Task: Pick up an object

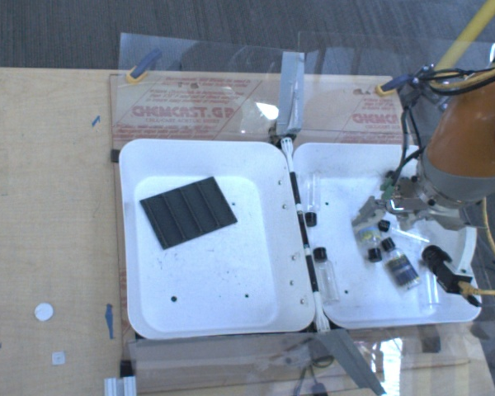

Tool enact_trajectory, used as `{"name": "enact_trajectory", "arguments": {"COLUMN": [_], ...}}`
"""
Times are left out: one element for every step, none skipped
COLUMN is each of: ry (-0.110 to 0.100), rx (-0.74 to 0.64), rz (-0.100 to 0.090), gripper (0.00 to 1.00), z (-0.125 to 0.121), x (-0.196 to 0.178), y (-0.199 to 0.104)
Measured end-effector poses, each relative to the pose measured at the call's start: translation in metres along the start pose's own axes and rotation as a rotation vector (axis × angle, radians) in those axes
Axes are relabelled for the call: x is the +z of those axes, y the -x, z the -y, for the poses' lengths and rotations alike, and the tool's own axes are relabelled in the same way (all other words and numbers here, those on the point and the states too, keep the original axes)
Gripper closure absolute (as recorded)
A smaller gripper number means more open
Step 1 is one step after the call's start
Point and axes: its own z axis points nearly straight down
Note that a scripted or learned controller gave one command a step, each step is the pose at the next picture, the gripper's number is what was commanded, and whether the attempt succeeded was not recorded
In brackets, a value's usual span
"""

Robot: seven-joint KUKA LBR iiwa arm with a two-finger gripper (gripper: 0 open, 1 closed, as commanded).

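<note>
Arm: I see the grey arm (470,139) with its orange band reaching in from the right, over the right bin (346,308).

Gripper: the gripper (378,209) sits low over the right bin's middle, its metal end around a cluster of small items.

Jaws: I cannot tell how they stand (the wrist body and clutter hide them from me), and I see nothing clearly between them.

Small vials: a few small dark-capped vials (381,242) lie just below the gripper, close together, some touching; their exact headings are too small for me to read.

Larger vial: a dark-bodied vial (403,269) lies below and to the right of the gripper, long axis running on a diagonal from upper left to lower right.

Clear tubes: two clear tubes (323,272) with black caps lie left of the gripper along the bins' shared edge, long axes roughly up-down in view.

Black pad: a ribbed black rectangle (188,211) lies flat in the left bin (148,304), well left of the gripper, tilted so its long axis rises toward the right.
</note>
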Motion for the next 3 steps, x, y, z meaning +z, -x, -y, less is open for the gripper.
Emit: {"name": "enact_trajectory", "arguments": {"ry": [0.013,0.01,0.014], "rx": [-0.033,-0.114,-0.112], "rz": [0.003,-0.002,0.001], "gripper": [0.0,0.0,1.0], "z": [-0.024,-0.056,-0.057], "x": [0.1,0.1,0.089], "y": [0.019,0.068,0.069]}}
